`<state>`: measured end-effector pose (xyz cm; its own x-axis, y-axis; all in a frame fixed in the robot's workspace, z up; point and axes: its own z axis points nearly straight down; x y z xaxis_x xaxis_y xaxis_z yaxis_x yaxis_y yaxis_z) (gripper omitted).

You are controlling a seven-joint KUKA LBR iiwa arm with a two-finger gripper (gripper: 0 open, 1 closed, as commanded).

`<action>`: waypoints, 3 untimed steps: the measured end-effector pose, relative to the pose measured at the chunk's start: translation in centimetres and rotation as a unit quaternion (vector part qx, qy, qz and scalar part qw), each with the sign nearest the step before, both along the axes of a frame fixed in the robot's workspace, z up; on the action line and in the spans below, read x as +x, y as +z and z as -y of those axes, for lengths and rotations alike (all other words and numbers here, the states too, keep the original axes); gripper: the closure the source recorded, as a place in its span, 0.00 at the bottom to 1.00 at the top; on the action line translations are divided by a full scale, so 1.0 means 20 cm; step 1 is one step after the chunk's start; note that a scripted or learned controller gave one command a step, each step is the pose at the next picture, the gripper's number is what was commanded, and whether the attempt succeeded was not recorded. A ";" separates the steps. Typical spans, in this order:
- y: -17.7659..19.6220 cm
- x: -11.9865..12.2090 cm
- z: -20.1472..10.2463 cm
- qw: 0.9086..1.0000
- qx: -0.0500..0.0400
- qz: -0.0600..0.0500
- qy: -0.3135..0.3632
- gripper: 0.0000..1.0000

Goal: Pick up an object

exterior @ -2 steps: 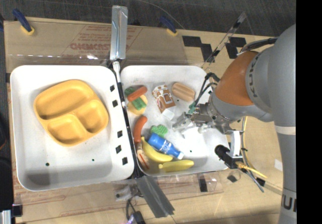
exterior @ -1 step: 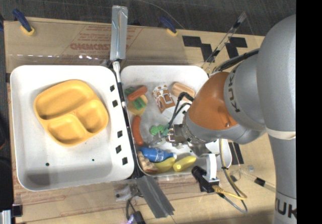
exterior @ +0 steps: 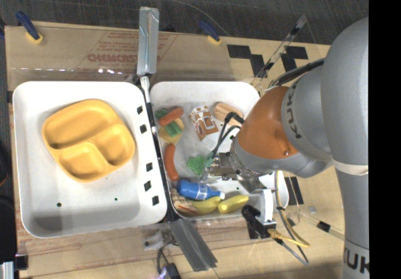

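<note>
A single camera is looking down from above the bench [exterior: 75,39] at a slant, sitting far enough back to be taking in both white bins whole. The arm [exterior: 326,115] is reaching in from the picture's right, its orange band [exterior: 266,130] lying over the right bin [exterior: 207,89]. The left bin [exterior: 25,165] is lying beyond the arm's tool end, further toward the picture's left edge.
</note>
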<state>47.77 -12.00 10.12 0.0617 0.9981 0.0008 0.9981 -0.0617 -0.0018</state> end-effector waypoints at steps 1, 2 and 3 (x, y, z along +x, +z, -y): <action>0.00 0.00 0.00 1.000 0.000 0.000 0.000 0.00; -0.05 0.36 -0.03 0.994 0.000 -0.001 -0.105 0.00; -0.05 0.24 0.00 1.000 0.001 -0.002 -0.014 0.00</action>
